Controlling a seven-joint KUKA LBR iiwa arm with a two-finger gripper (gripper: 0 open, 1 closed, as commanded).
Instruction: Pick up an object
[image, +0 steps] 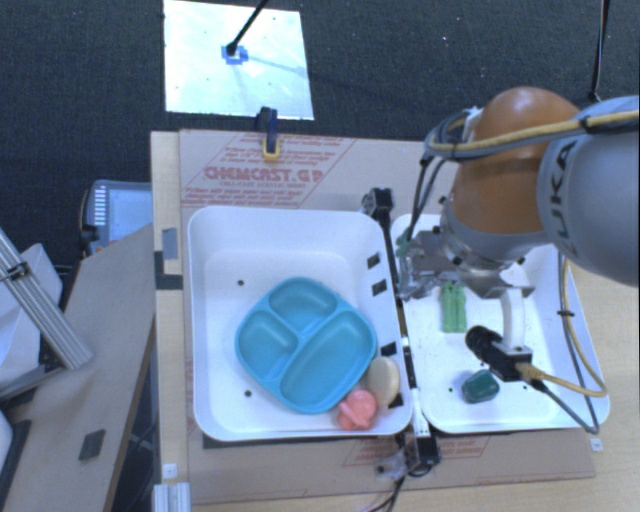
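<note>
Nothing counts as picked up yet, as far as I can judge. The gripper (450, 280) hangs low in the right bin (440, 375), and the wrist hides its tip, so I cannot tell whether it is spread or closed. A pale green bar (455, 308) lies right at its near side, perhaps touching. A dark green lump (480, 387) sits farther toward the bin's front. Grasp and lift remain. The left bin (215, 300), beside the gripper, holds a blue divided plate (300, 345), a cream egg-shaped piece (383, 380) and a pink lump (357, 409).

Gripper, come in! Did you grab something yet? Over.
Gripper over right bin, nothing seen held. Green block right by it, teal lump nearer the front. Nothing lies on either.
</note>
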